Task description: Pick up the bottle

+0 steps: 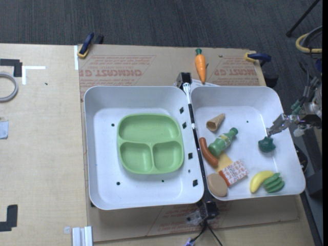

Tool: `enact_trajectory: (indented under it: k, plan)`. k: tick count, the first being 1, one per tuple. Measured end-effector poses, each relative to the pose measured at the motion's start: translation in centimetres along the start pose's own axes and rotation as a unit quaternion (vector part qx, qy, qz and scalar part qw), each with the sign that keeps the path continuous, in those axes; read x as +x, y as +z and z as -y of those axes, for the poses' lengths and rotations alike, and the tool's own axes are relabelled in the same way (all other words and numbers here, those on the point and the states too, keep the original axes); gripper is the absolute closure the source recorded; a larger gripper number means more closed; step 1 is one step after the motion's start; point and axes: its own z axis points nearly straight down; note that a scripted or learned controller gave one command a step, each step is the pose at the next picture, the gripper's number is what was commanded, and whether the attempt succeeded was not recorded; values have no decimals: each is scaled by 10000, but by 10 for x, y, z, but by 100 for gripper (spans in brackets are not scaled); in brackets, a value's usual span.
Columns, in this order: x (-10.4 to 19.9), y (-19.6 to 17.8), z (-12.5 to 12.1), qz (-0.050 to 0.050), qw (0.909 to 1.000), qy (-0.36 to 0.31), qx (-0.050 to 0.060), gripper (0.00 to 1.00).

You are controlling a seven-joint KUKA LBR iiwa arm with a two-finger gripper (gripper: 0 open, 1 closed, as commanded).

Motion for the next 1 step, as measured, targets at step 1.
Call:
enact_trajectory:
  k: [1]
  plan:
    - [0,-9,0,4,10000,-8,-2,100]
